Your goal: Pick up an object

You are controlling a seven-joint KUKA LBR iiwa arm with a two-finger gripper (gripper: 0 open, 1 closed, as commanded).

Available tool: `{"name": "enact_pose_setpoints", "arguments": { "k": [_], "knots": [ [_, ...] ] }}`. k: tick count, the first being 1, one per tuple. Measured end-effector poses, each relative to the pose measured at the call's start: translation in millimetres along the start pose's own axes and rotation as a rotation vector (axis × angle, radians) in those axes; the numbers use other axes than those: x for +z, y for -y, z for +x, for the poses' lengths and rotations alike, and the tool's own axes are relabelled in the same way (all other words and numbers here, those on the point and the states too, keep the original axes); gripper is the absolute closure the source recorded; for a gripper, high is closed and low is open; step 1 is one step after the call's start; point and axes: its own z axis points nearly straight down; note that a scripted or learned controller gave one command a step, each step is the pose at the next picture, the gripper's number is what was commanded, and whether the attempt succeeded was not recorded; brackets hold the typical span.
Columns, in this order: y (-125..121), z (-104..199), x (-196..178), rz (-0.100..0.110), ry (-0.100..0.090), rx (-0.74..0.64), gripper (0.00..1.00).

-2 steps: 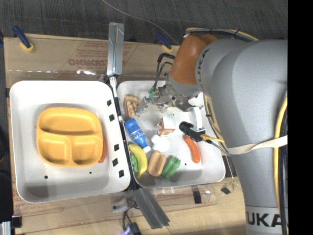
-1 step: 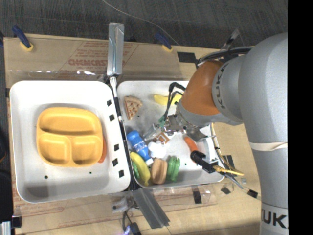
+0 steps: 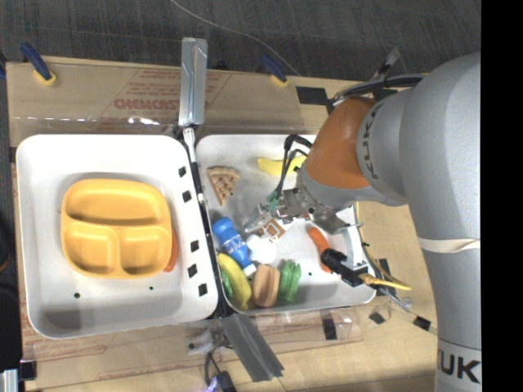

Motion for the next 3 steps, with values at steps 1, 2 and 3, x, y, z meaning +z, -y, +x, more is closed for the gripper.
{"name": "enact_pose_setpoints", "arguments": {
  "k": [1,2,3],
  "knots": [
    [-69,73,-94,-0.009,0.002,-0.162,1.0],
    [-65,165,-90,0.001,0.0,0.187,1.0],
    [-1,117,-90,0.0,0.001,0.097,1.0]
  ]
}}
